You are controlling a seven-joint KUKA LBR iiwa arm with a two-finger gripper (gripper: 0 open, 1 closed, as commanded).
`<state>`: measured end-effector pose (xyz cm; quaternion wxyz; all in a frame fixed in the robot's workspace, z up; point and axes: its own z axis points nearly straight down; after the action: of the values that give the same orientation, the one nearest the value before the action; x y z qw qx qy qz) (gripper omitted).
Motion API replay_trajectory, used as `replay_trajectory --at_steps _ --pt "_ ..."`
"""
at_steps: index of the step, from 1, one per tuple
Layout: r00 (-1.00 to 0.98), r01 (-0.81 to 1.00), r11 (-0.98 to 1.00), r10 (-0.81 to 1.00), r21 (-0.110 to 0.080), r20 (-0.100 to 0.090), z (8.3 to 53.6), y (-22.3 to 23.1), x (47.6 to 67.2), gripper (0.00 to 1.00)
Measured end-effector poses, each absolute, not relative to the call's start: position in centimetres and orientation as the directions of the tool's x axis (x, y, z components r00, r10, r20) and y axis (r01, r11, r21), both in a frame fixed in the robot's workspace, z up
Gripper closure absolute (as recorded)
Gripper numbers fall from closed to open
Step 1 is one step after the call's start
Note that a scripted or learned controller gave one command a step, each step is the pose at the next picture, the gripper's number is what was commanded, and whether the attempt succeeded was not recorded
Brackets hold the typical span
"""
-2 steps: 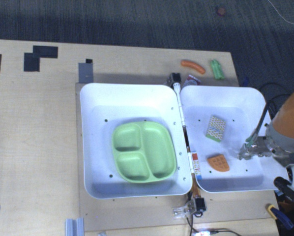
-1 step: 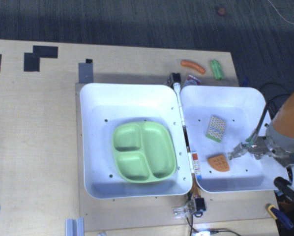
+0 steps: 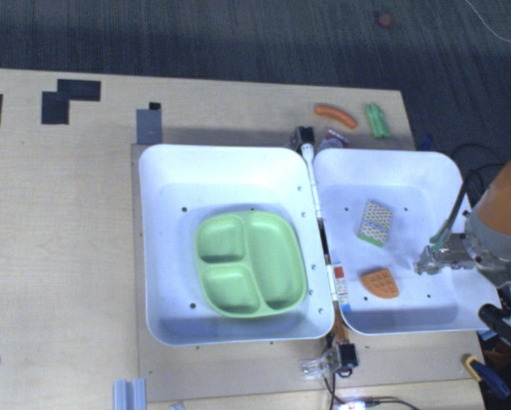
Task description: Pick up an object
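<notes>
We see two shallow white bins side by side. The right white bin (image 3: pixel 409 173) holds two loose things: a small flat packet with a green-and-white checked pattern (image 3: pixel 375 223), its long axis running roughly up and down the view and tilted slightly, and nearer us an orange, rounded, biscuit-like piece (image 3: pixel 380 284) whose long axis lies roughly left to right. They lie near each other but apart. The gripper (image 3: pixel 432 260) hangs over the bin's right part — beside the orange piece, not touching it — and we cannot tell its state. The left white bin (image 3: pixel 157 229) holds a pale green three-compartment plastic tray (image 3: pixel 249 263).
</notes>
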<state>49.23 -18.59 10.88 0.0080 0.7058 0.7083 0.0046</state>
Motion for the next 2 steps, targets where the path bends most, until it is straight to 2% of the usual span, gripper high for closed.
replay_trajectory --at_steps 1,2 --pt "-0.006 1.000 0.006 1.000 0.007 -0.002 20.19 -20.57 58.85 1.00" --pt "-0.005 1.000 0.005 1.000 0.004 -0.001 20.07 -20.57 58.77 0.00"
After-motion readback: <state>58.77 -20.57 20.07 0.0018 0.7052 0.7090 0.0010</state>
